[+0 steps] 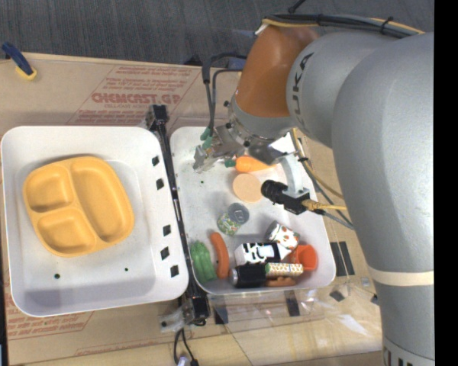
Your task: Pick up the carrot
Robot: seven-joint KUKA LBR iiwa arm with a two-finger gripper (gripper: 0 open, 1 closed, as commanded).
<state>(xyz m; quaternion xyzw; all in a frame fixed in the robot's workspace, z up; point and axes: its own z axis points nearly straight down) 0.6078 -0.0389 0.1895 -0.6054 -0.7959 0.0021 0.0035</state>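
Robot lab: bench (99, 90) with two white bins (15, 204), industrial arm (366, 113).

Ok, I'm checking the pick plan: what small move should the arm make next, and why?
Probably slide the gripper a little toward the view's right, over the orange carrot-like piece. The gripper sits near the far left corner of the right bin, beside that piece rather than above it.

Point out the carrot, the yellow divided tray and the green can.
carrot (253, 163): camera view, middle of its visible orange body.
yellow divided tray (78, 204): camera view, central ridge between compartments.
green can (233, 219): camera view, its round top.
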